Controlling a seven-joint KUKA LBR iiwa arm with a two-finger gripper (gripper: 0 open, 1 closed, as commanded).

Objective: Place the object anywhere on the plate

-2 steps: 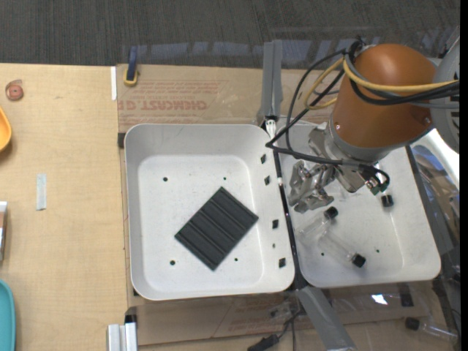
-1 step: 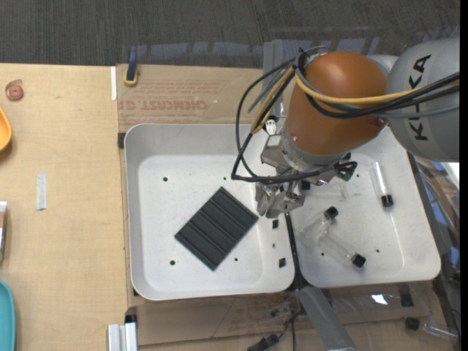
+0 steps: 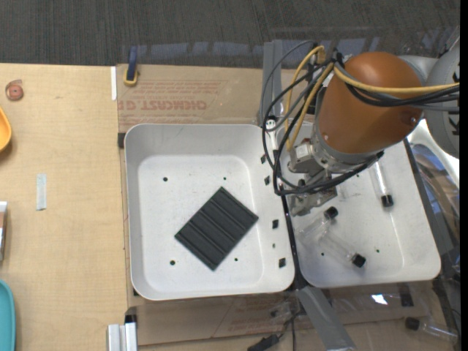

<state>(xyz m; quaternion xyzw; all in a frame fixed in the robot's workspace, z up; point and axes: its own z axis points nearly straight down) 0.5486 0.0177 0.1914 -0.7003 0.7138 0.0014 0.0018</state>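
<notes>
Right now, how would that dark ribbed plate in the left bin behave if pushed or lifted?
The dark ribbed plate lies flat, so it probably slides rather than rolls. It looks thin and rigid, likely light. Its low edges may be hard to pinch.

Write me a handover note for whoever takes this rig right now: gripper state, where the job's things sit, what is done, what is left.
Gripper: low over the left part of the right white bin, under the orange wrist band; whether it holds anything cannot be told.
Dark grey ribbed rectangular plate: lies flat and turned at an angle in the middle of the left white bin, with nothing on it.
Small clear plastic tubes with black caps: scattered on the right bin's floor, one right by the gripper.
Done: nothing placed yet.
Left: get an object into the gripper, carry it across to the left bin, set it on the plate.
</notes>
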